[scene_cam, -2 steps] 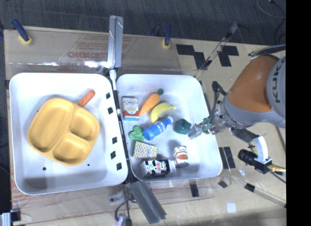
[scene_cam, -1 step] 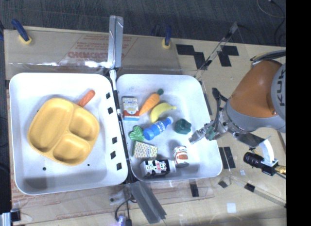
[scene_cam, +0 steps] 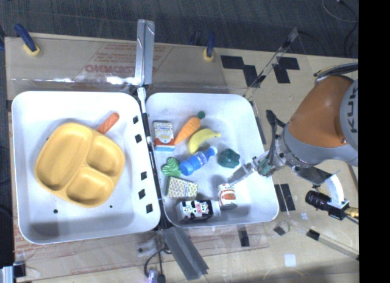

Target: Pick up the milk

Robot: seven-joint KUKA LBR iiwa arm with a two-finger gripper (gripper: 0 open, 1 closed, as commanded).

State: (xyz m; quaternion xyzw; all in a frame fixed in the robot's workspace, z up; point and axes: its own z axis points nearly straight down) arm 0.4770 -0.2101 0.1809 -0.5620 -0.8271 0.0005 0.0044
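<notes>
Lying on its side at the bottom edge of the right bin (scene_cam: 259, 117), the milk (scene_cam: 196, 209), a small black-and-white cow-patterned carton, sits low and centre in the frame, just beside a little red-and-white carton (scene_cam: 227, 196). The gripper (scene_cam: 247, 170) hangs over the bin's right part, above and to the right of the milk and apart from it, with nothing seen between its fingers; how far it is open cannot be told from this slanted view. The carton looks like a light, stiff toy with smooth printed faces that could slip, so a hold across its two long flat sides, near the middle, seems the safest, though the bin wall close below it leaves little room.

The right bin also holds a carrot (scene_cam: 188, 129), a banana (scene_cam: 203, 138), a blue bottle (scene_cam: 196, 161), a dark green piece (scene_cam: 229, 158), a green toy (scene_cam: 171, 168), an orange-and-white juice box (scene_cam: 163, 135) and a patterned packet (scene_cam: 182, 187). The left bin (scene_cam: 24, 215) carries a yellow divided tray (scene_cam: 79, 164), with a second carrot (scene_cam: 108, 122) touching its upper rim.
</notes>
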